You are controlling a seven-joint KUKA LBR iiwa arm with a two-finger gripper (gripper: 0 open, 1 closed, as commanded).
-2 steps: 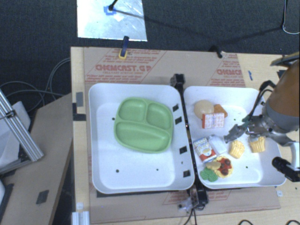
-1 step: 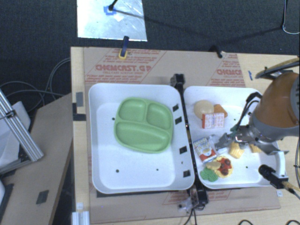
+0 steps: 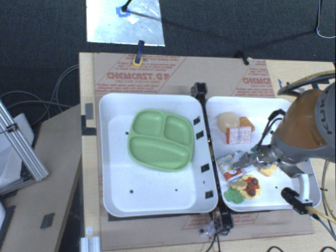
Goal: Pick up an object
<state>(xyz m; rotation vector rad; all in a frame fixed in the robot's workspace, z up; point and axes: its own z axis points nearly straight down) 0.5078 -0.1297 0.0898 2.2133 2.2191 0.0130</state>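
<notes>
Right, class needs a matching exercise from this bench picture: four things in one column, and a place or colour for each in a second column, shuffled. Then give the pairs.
Things
1. divided plate
2. orange band
3. red and white packet
4. toy pizza slice

Places and colours
A. near front edge of right bin
B. on the arm above the wrist
C. pale green, in left bin
D. toward the back of the right bin, beside a tan round piece

Pairs: 1-C, 2-B, 3-D, 4-A

Green plate [image 3: 160, 140]; white bins [image 3: 113, 140]
</notes>
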